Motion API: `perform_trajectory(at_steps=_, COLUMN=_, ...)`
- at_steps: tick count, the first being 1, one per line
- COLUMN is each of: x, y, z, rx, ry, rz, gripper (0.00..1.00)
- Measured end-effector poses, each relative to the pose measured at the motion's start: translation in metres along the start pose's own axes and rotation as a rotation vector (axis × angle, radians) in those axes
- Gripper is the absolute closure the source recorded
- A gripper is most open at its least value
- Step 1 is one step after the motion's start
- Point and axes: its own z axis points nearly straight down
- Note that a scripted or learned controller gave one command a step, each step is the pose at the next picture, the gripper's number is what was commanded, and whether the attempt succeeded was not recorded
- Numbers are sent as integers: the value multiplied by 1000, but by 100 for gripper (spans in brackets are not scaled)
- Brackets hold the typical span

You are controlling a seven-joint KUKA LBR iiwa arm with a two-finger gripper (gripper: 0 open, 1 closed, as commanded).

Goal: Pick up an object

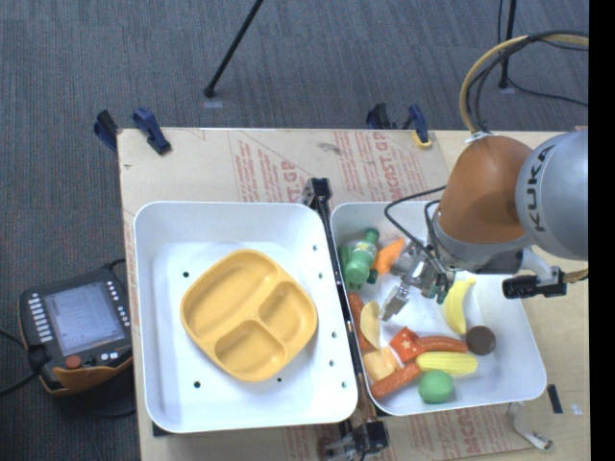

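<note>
Claw: claw (407,290) hangs over the right bin (527,373), fingers spread, pinching nothing.
Crowding: green bottle (360,258) and carrot (389,254) just left; banana (457,303) just right; corn (445,362), sausage (396,380), lime (435,386) below.
Room: bare floor by the bin's right wall.
Left bin: yellow tray (249,313), white margin around it.

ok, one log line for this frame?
arm: over right white bin | pincer: above toy food pile, nothing visibly held | left white bin: yellow divided plastic plate
</note>
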Motion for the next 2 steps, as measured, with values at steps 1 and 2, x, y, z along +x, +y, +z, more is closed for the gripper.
perform_trajectory(at_steps=1, x=-27, y=36, z=1, rx=7, ry=9, rz=210, gripper=0)
perform_trajectory(at_steps=2, x=-27, y=36, z=1, rx=6, ry=9, rz=211, gripper=0)
